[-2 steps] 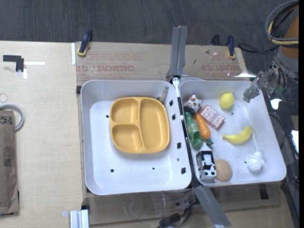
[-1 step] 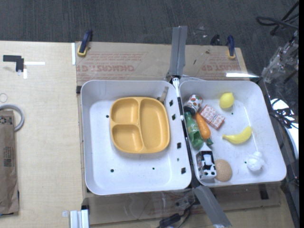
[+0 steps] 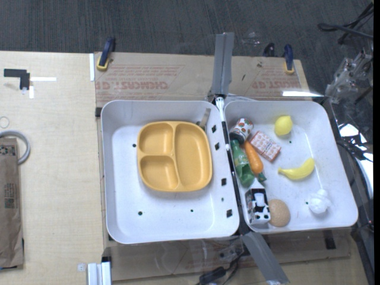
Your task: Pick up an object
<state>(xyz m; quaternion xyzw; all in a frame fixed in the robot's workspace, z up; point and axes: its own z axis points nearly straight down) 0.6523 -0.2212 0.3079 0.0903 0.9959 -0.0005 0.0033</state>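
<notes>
- Two white bins sit side by side on my bench: the left bin (image 3: 113,177) and the right bin (image 3: 341,177).
- One yellow plate (image 3: 175,156) lies in the left bin. It has three parts.
- Many small things lie in the right bin, any of which I could pick up.
- At the back of it, a lemon (image 3: 284,125) sits near the wall.
- A banana (image 3: 298,170) lies near the middle, well apart from the lemon.
- A carrot (image 3: 254,158) lies by the left wall, touching a green thing (image 3: 241,162).
- A red and white box (image 3: 265,146) sits just beside the carrot.
- A little can (image 3: 241,127) is behind the green thing.
- In the front left corner, a black and white carton (image 3: 257,205) touches a brown ball (image 3: 279,212).
- A white toy (image 3: 319,203) sits in the front right corner.
- Cardboard (image 3: 178,76) lies behind the bins, held by two blue clips (image 3: 107,51).
- A brown bag (image 3: 10,200) lies far to the left.
- I cannot tell if the claw is open or closed.
</notes>
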